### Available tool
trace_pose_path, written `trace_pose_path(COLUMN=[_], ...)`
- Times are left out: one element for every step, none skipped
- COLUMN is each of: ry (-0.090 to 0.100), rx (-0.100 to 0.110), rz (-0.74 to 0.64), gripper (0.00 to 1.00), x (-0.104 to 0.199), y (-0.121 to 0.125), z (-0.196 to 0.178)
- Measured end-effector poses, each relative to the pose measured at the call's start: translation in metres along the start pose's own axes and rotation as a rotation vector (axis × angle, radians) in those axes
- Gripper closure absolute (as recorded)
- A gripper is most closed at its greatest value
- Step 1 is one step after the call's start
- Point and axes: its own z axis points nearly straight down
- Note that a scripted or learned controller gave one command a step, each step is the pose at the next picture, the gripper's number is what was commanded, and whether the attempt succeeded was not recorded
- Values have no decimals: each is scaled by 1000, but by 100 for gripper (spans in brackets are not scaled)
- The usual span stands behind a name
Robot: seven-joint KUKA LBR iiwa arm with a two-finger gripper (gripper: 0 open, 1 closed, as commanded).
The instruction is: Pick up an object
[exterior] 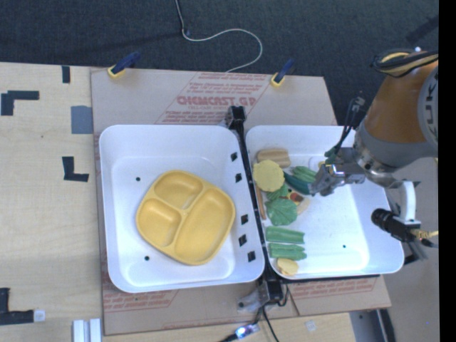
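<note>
In the camera view we look down on the table (pixel 43 212), where two shallow white bins sit side by side on a cardboard sheet (pixel 206 98). The left bin (pixel 117 212) carries a yellow divided plate (pixel 186 216) lying flat near its middle. The right bin (pixel 356 251) holds the toy food, gathered along its left wall: a tan piece (pixel 273 155) at the top, a yellow round piece (pixel 269 176) just below it, a green leafy piece (pixel 282 211) under that, a teal piece (pixel 302 179) to the right of the yellow one, two green bean-like pieces (pixel 285 241) lower down, and a small pale yellow piece (pixel 288 266) near the bin's front corner.

The arm (pixel 402 112) reaches in from the right, and its jaws (pixel 324 180) sit low over the right bin, just beside or touching the right end of the teal piece. We cannot tell whether they are wide or narrow; dark hardware blurs together there, and we see nothing clearly between them.

We judge that the approach or first closing on a thing is in hand, with the teal piece the likely target. The lift is not yet done. The next move calls for a firm closing on that piece alone, since neighbours crowd it closely, then a straight rise clear of the pile.
</note>
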Motion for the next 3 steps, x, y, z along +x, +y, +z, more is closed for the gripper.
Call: trace_pose_path(ry=[0, 0, -2], rx=[2, 2, 4], rz=[-4, -5, -2], gripper=[100, 100, 100], x=[59, 113, 134], y=[7, 10, 16], z=[-5, -9, 12])
